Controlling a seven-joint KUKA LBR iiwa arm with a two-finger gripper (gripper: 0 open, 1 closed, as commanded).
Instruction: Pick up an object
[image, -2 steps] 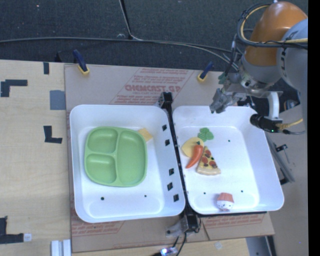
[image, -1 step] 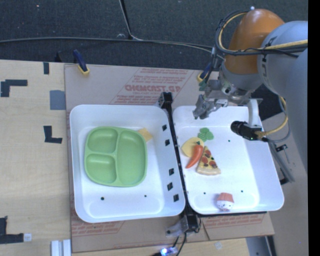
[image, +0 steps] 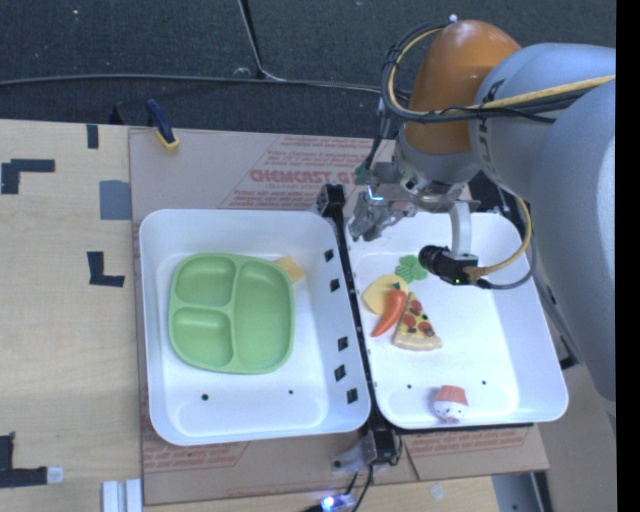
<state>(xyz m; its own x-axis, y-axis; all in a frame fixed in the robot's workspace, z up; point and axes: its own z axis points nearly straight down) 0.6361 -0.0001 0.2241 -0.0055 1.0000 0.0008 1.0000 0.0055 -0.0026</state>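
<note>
Above the back-left corner of the right bin (image: 520, 395), the KUKA arm's end effector (image: 372, 222) hangs over the divider between the two bins, and from this slanted view you cannot tell its state; nothing visibly sits in it. Your candidates lie in that right bin, all placed here relative to the pizza slice (image: 417, 328): an orange chili pepper (image: 391, 311) leans touching its left edge, a yellow round piece (image: 378, 293) sits just behind and left of it under the pepper, a green leafy piece (image: 410, 267) lies behind it, and a small red-and-white toy (image: 449, 400) rests well in front of it near the bin's front wall. These read as toy food, so judge them light, stiff and fairly slick plastic, unlikely to break but apt to skid on the smooth white floor. The pizza slice and yellow piece look flat and offer little to pinch. The pepper seems your best bet: take it across its narrow middle, square to its long axis. The red-and-white toy stands alone and may be the cleaner grab. Left of the pizza slice, across the divider, the left bin (image: 160, 390) holds a green divided plate (image: 232, 311) with a small yellow piece (image: 290, 267) at its back-right corner.
</note>
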